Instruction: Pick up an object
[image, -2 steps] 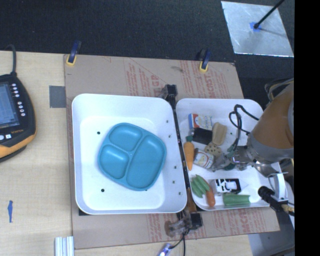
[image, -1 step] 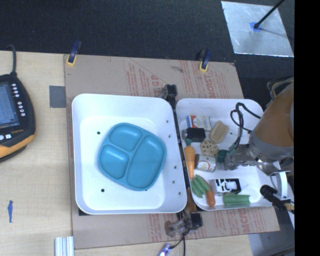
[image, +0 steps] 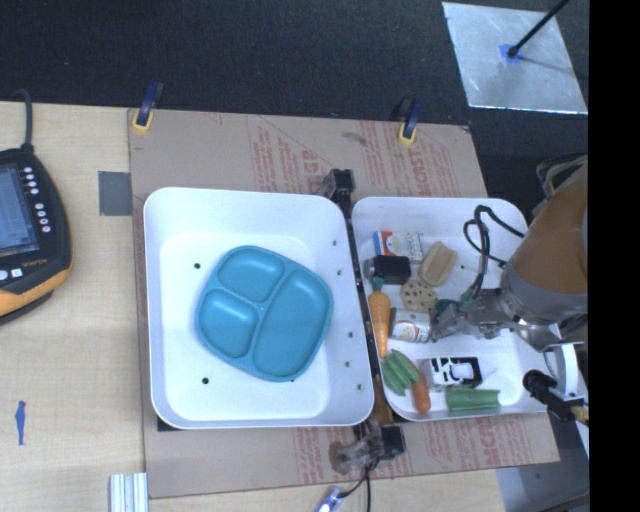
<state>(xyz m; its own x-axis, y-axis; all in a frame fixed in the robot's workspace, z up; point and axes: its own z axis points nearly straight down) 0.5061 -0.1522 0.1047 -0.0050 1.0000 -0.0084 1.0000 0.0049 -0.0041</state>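
Grey arm (image: 545, 262) enters from 3 o'clock, gripper (image: 447, 318) low in right bin (image: 500, 215); finger state cannot be told. Cluttered toys crowd it: carrot (image: 379, 318) at 9 o'clock, green cucumber (image: 472, 399) at 5 o'clock. Blue divided plate (image: 264, 312) sits alone in left bin (image: 175, 215), likely the drop spot.

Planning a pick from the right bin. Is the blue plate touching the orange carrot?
Apart. The camera view shows the blue plate lying in the left bin, while the carrot lies in the right bin, with both bin walls between them.
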